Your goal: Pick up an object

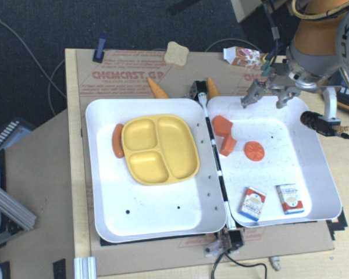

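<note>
Brown board (134,74) printed with red lettering covers the bench and carries two shallow white bins side by side. The arm (323,22), grey with an orange band, enters from the 2 o'clock corner and slants down toward the far rim of the right bin. Its gripper (267,96) hangs above that rim with the two fingers spread apart and nothing between them.

The left bin (104,214) holds a yellow divided plate (160,149) with three compartments, lying toward 12 o'clock in the bin. An orange sausage-shaped piece (117,140) touches the plate's 9 o'clock edge, its long axis running from 12 to 6 o'clock.

The right bin (320,173) holds five small things. Two red-orange blocks (223,126) (227,146) sit near its 10 o'clock corner, one just beside the other. A round red slice (255,151) lies flat near the centre. Two small printed cartons (252,204) (289,199) lie flat toward 6 o'clock, a little apart, each with its long axis roughly from 12 to 6 o'clock.

Outside the bins, toward 12 o'clock on the board, lie a bread-slice shape (176,53), an orange carrot-like piece (157,88), a blue object (99,46) and a crumpled wrapper (242,56).
</note>
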You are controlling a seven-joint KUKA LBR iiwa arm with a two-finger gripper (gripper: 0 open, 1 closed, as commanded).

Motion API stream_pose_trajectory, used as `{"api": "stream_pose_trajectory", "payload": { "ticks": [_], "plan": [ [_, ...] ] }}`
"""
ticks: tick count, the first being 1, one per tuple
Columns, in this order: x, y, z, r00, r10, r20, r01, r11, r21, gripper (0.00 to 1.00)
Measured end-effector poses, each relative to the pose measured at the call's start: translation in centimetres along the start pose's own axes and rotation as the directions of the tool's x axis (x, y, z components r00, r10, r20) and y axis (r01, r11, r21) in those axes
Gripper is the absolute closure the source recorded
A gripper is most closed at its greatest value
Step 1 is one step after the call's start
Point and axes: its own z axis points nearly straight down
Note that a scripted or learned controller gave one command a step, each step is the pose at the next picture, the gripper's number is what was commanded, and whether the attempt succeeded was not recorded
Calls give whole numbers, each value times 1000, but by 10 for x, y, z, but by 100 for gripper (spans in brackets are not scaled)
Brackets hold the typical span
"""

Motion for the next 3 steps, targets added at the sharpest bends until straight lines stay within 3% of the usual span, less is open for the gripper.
{"api": "stream_pose_trajectory", "payload": {
  "ticks": [1, 2, 3],
  "plan": [
    [-36, -49, 116, 1000, 2, 0, -2, 1000, 3, 0],
    [-20, -61, 148, 1000, 0, -1, 0, 1000, 2, 0],
    [-20, -61, 137, 1000, 1, 0, -1, 1000, -1, 100]
  ]
}}
